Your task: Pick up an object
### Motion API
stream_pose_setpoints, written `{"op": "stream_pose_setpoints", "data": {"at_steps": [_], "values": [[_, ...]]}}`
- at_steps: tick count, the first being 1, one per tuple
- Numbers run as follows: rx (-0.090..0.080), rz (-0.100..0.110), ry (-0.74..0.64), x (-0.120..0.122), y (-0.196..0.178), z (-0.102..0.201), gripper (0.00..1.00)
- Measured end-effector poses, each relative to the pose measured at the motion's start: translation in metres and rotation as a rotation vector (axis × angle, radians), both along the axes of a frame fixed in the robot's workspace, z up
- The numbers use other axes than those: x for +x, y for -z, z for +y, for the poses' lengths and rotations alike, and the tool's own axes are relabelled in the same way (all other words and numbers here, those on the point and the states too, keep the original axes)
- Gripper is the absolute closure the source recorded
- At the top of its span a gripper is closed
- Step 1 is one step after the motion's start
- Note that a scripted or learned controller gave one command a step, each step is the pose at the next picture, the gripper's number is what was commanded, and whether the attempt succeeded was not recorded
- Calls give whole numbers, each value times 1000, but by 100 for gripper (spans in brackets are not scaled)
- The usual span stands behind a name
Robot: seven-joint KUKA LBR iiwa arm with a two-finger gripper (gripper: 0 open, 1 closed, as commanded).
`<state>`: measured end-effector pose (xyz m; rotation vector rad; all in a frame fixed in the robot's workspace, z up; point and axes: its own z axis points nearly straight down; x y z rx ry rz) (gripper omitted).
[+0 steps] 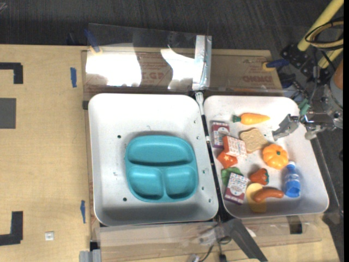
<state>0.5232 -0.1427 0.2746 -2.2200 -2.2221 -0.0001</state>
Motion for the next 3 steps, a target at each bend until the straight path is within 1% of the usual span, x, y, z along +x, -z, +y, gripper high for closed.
{"op": "stream_pose_setpoints", "data": {"at_steps": [1,2,3], "values": [[-13,-29,-128,15,162,-17,0],[-14,-31,-125,15,152,-18,100],[1,-5,-12,55,88,74,100]]}}
